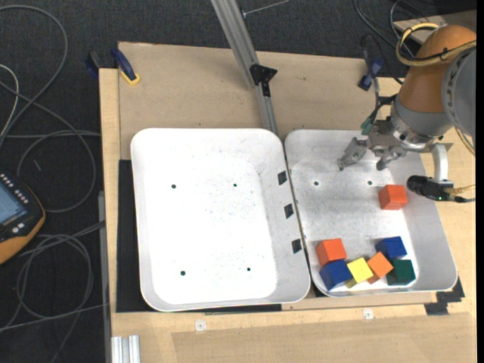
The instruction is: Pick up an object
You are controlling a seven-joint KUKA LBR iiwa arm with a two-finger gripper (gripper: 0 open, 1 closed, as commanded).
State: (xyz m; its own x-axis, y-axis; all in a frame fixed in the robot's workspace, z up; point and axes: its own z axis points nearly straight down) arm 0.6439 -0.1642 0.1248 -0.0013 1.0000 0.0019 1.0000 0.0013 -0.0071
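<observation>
Blocks sit in the right bin point(423, 278): a lone orange cube point(392, 197) mid-bin, others clustered at the near wall. From the camera view, the tool point(368, 154) hangs spread and empty near the far rim, apart from them. Descending there risks closing on nothing; the packed blue cube point(335, 274) and yellow cube point(359, 270) could jam its fingers.

Grey arm point(463, 89), orange band, metal end effector point(368, 155)
</observation>
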